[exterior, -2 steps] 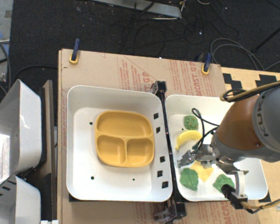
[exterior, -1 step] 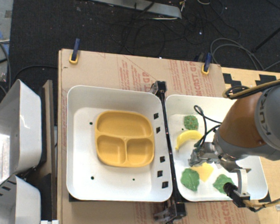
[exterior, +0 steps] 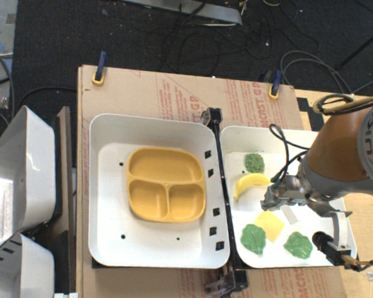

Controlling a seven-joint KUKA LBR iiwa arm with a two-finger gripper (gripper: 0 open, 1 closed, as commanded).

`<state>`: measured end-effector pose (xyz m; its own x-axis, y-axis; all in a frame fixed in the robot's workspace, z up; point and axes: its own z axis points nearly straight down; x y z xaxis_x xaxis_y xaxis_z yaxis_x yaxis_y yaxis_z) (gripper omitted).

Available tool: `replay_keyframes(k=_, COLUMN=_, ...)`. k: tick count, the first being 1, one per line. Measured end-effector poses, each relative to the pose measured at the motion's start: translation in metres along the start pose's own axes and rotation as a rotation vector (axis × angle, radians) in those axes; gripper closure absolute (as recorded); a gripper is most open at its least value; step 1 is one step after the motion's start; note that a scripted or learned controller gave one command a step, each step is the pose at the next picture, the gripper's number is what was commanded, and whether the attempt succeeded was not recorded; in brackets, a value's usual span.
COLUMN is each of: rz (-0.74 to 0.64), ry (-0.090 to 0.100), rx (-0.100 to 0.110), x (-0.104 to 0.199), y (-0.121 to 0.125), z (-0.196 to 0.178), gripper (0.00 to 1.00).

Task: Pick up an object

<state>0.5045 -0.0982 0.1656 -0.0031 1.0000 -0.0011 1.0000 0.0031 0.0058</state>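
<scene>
A yellow tray [exterior: 166, 193] with three sections sat in the left bin [exterior: 102, 171] on the counter [exterior: 152, 92]. In the right bin [exterior: 238, 139] lay a small round green piece [exterior: 254, 162] near the top and a yellow banana [exterior: 250, 183] just below it. Lower down, a yellow block [exterior: 270, 225] touched a green leafy piece [exterior: 253, 238], and another green leafy piece [exterior: 298, 245] lay to the right. The gripper [exterior: 278, 199] hung over the right bin, between the banana and the yellow block. I cannot tell how it was set.
</scene>
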Motion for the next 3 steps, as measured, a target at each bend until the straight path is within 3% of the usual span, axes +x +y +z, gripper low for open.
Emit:
replay_keyframes(k=2, rz=-0.002, ry=0.000, rx=-0.001, x=0.009, y=0.002, z=-0.102, gripper=1.00)
replay_keyframes(k=3, rz=-0.006, ry=0.002, rx=0.004, x=0.063, y=0.034, z=-0.091, gripper=1.00)
